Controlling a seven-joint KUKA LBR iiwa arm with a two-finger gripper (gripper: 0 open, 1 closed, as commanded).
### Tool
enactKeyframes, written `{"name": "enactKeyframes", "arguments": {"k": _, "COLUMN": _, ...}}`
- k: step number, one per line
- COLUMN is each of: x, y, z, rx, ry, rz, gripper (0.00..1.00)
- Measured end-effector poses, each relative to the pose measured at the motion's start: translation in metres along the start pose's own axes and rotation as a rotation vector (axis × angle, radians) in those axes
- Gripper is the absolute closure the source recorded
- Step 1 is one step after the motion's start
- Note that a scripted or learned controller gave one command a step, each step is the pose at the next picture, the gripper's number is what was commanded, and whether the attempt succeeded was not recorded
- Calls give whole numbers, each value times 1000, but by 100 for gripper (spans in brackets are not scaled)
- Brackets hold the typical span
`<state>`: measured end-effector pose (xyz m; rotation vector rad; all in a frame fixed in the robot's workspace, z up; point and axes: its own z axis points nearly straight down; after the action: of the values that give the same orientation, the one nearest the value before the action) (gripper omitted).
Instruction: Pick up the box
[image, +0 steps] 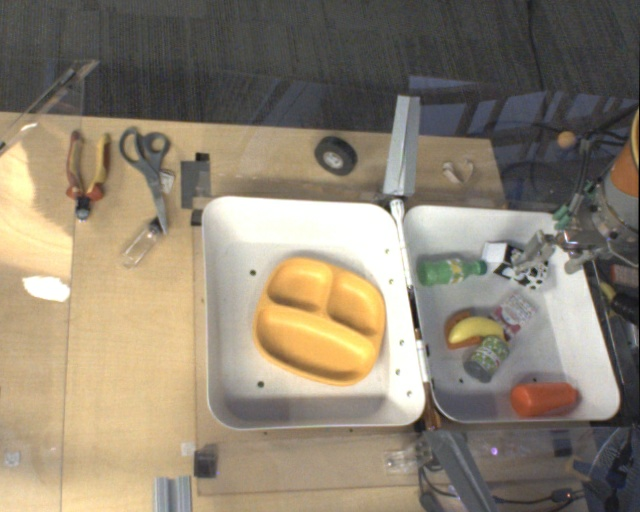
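orange box (544, 398), one green bottle (450, 270)

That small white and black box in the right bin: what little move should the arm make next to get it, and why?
Probably a short descent straight onto the small white and black box. The gripper sits right beside it near the right white bin's upper edge, and the box does not show between its fingers. The green bottle lies close by.

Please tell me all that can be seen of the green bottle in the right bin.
The green bottle lies on its side on the floor of the right bin, near the bin's left wall, its length running left to right. The body looks like glossy green plastic, with a yellowish band near the right end. It seems whole. It lies above the banana in the picture, apart from it, and nothing is seen to touch it but the bin.
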<state>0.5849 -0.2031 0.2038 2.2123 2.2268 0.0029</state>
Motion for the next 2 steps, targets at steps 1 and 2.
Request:
{"name": "enactKeyframes", "arguments": {"k": 1, "x": -3, "y": -26, "z": 115, "rx": -8, "ry": -2, "rz": -112, "gripper": 0}}
{"name": "enactKeyframes", "arguments": {"k": 2, "x": -3, "y": -23, "z": 103, "rx": -16, "ry": -7, "rz": -114, "gripper": 100}}
